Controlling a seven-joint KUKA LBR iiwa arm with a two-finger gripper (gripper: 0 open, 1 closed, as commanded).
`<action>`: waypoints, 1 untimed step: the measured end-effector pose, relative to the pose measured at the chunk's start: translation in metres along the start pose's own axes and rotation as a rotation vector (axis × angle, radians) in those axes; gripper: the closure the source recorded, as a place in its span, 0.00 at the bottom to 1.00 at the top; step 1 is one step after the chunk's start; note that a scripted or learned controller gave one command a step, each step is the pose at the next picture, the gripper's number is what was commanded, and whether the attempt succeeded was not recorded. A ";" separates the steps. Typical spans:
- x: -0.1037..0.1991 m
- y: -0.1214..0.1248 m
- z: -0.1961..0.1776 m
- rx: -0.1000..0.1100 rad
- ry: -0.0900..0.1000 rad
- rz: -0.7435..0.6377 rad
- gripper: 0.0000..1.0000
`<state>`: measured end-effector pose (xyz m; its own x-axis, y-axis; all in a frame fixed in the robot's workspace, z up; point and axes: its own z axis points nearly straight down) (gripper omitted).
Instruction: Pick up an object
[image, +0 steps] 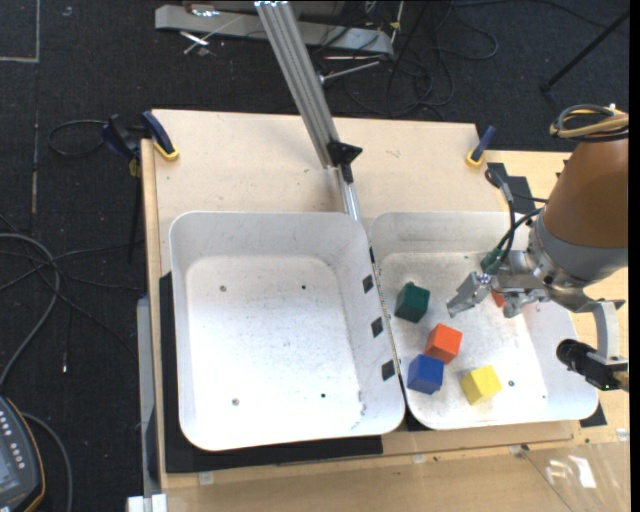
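Gripper (478, 291) above right bin (560, 405), jaws apart, holding nothing. Green cube (411, 301) just left; orange cube (444, 342) below. Risk: descent lands between cubes, closing on air.

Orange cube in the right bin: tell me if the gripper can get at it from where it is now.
Probably yes. The orange cube sits apart from the green cube, blue cube and yellow cube, and the gripper hangs just above and right of it.

Green block (411, 302), orange block (444, 342), blue block (425, 374), yellow block (481, 384); white speckled bins (200, 240).
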<state>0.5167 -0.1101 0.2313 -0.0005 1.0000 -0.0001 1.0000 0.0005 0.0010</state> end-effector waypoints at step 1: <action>-0.001 0.014 0.138 0.000 -0.001 0.001 0.00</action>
<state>0.5310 -0.1114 0.0933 0.0002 1.0000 -0.0016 1.0000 -0.0002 0.0009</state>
